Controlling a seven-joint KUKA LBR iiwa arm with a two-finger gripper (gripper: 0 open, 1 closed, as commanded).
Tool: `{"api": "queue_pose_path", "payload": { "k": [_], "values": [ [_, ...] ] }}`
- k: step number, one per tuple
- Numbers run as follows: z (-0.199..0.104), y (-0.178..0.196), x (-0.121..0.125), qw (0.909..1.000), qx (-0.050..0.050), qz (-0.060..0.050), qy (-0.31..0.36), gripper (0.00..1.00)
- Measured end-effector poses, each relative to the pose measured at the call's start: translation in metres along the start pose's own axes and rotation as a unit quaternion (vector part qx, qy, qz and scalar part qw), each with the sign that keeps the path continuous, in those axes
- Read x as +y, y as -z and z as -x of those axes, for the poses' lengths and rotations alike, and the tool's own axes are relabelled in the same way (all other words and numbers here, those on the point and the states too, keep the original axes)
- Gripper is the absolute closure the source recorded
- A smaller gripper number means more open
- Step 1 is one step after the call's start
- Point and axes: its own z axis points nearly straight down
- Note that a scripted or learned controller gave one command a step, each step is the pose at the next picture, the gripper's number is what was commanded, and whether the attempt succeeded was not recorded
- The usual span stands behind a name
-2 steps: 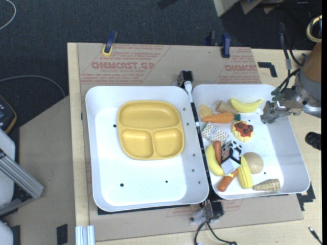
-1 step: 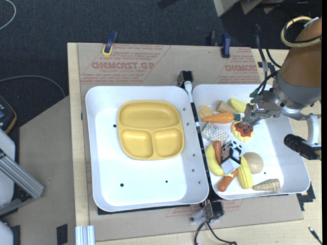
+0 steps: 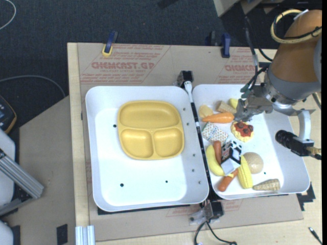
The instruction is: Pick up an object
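Desk [image 3: 127,60]: a board with red lettering across its top, carrying two shallow white bins side by side; a yellow clamp [image 3: 108,47] and a blue clamp [image 3: 225,45] sit on its upper edge.
Left bin [image 3: 102,177]: fills the centre-left of the frame and holds a yellow divided plate [image 3: 150,128] in its upper half, with one wide compartment above and two smaller ones below.
Right bin [image 3: 291,167]: at centre-right, holding a heap of toy food crowded toward its left and middle.
Carrot [image 3: 218,118]: orange, long axis nearly horizontal across the frame, thin tip pointing left toward the divider between the bins; it lies in the upper left of the right bin.
Round red-and-yellow piece [image 3: 242,130]: just right of the carrot and slightly below it.
Lower pile: a banana [image 3: 213,163] lying lengthwise down the frame by the bin's left wall, a corn cob [image 3: 244,175], a pale round piece [image 3: 253,162], and a tan cone [image 3: 266,185] pointing right along the lower rim.
Gripper [image 3: 245,111]: low over the upper middle of the right bin, just above the round red-and-yellow piece and at the carrot's right end; whether it is spread or closed cannot be told.
Arm [image 3: 296,60]: grey with an orange band, entering from the upper right.
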Motion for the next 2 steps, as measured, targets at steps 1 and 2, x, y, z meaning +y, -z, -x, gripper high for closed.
{"api": "queue_pose_path", "payload": {
  "k": [1,2],
  "values": [
    [-0.0053,-0.0097,0.0087,1.0000,-0.001,-0.001,-0.002,1.00],
    [-0.0084,-0.0072,-0.0002,1.0000,0.000,-0.003,-0.002,1.00]
  ]
}}
